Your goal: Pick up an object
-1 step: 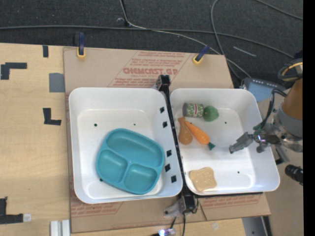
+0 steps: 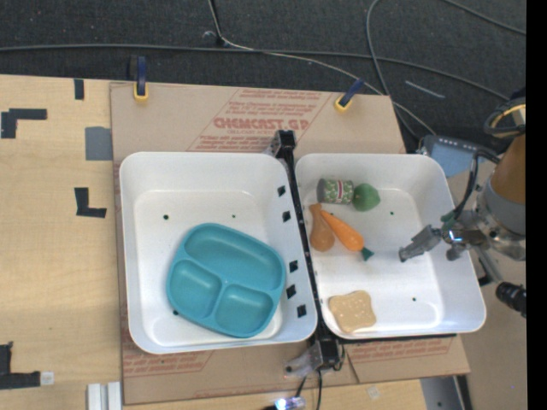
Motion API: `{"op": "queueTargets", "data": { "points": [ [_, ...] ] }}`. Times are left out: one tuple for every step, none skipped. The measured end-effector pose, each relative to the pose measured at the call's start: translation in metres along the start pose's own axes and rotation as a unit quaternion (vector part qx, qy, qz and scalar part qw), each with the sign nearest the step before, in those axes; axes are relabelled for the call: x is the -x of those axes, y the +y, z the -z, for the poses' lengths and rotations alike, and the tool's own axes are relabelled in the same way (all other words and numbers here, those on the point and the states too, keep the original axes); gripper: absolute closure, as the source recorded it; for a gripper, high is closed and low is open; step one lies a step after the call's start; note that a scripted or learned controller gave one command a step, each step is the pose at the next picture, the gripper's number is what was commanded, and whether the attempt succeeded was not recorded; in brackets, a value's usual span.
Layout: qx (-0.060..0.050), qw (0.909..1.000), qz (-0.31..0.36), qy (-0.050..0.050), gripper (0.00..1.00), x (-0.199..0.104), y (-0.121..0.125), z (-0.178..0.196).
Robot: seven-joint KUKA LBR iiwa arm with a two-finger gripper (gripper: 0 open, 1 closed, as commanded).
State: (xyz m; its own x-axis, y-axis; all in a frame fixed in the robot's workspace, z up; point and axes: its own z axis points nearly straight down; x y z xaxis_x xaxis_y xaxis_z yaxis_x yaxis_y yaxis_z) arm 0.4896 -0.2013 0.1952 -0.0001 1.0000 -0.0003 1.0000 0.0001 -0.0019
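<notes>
The right bin [image 2: 427, 173] holds several small objects. A green-labelled can [image 2: 336, 190] lies on its side beside a green round fruit [image 2: 367, 196] near the back. An orange carrot [image 2: 344, 231] lies slantwise next to a tan pear-shaped piece [image 2: 321, 233] by the bin's left wall. A slice of bread [image 2: 352, 311] rests at the front. My gripper [image 2: 416, 246] hangs low over the right side of this bin, to the right of the carrot's green tip and apart from all the objects. Nothing is seen in it.
The left bin [image 2: 141, 178] holds a teal divided plate [image 2: 226, 278]. A black divider [image 2: 296, 229] runs between the bins. The arm's body [image 2: 504, 203] stands over the right bin's right rim. Cables cross the dark floor behind the bench.
</notes>
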Motion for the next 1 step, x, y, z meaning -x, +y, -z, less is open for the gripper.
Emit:
{"op": "queueTargets", "data": {
  "points": [
    [-0.002,1.0000,0.001,0.001,0.00,-0.0068,0.0023,-0.0456]
  ]
}}
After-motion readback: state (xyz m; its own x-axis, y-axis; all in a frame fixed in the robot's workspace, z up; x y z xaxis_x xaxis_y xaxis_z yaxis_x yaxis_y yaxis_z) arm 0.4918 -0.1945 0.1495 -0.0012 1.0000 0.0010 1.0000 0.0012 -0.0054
